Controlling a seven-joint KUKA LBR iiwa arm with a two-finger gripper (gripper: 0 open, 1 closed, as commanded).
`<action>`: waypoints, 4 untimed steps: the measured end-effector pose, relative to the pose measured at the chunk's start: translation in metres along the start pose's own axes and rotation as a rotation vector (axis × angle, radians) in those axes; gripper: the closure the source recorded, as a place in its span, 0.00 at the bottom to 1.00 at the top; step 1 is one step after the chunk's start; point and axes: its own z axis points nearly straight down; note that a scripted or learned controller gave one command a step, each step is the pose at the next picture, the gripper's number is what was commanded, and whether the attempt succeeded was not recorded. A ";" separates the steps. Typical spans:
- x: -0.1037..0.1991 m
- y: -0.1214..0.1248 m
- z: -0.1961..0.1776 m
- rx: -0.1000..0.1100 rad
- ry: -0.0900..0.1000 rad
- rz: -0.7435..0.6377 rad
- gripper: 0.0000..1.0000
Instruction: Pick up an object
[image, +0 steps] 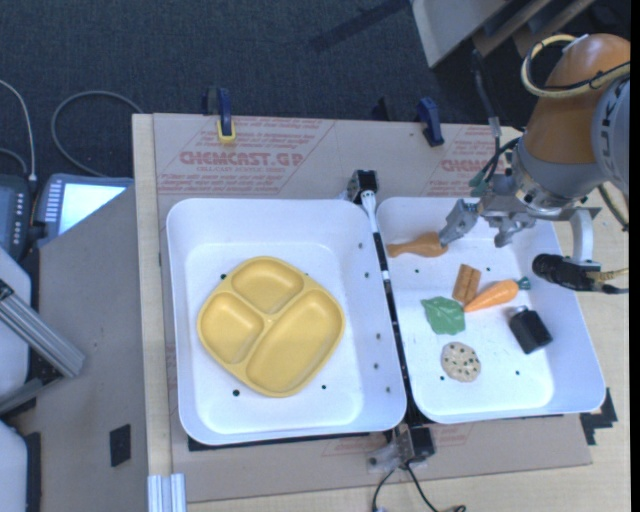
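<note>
- So, nothing lifted yet: the gripper (482, 222) hovers over the right bin's (575, 390) far side, fingers spread, grasping nothing.
- Every object lies on the bin floor: drumstick (418, 246) just left of the fingers, carrot (492, 295), brown stick (465, 281), leaf (443, 315), cookie (461, 361), black block (529, 330).
- Left bin holds a yellow plate (270, 325).
- Descent, closing and lift all remain, I'd judge.

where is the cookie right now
The cookie lies in the right bin, near its front edge in the camera view, just below the green leaf and left of the black block.
</note>
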 end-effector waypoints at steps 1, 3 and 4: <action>0.000 0.003 -0.009 -0.016 -0.002 -0.003 0.00; 0.004 0.007 0.100 -0.015 -0.002 -0.002 0.00; 0.004 0.007 0.102 -0.016 -0.002 -0.002 0.00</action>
